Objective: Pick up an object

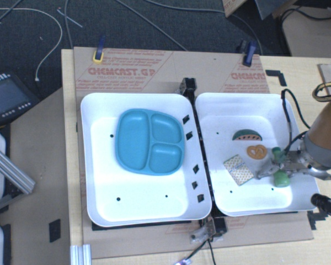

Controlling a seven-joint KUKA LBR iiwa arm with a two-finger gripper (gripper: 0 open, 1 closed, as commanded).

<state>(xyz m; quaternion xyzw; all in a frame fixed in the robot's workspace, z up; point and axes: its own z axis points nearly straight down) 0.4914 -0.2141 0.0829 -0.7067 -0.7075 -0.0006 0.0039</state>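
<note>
My gripper point(275, 167) reaches in from the right and sits low over the right bin point(226, 200), near its right wall. A small green object point(282, 178) lies right under or against the gripper, and a bit of green point(276, 151) shows just above it. A brown pretzel point(257, 152) lies just to the gripper's left. A checked cracker-like square point(238, 169) rests further left. A watermelon slice point(246, 135) sits toward the back of the bin.
The left bin point(99, 197) holds a blue divided plate point(150, 141). A black divider with clips point(194, 142) runs between the bins. The arm's body point(324, 142) covers the right bin's right rim. Cables trail behind the bench.
</note>
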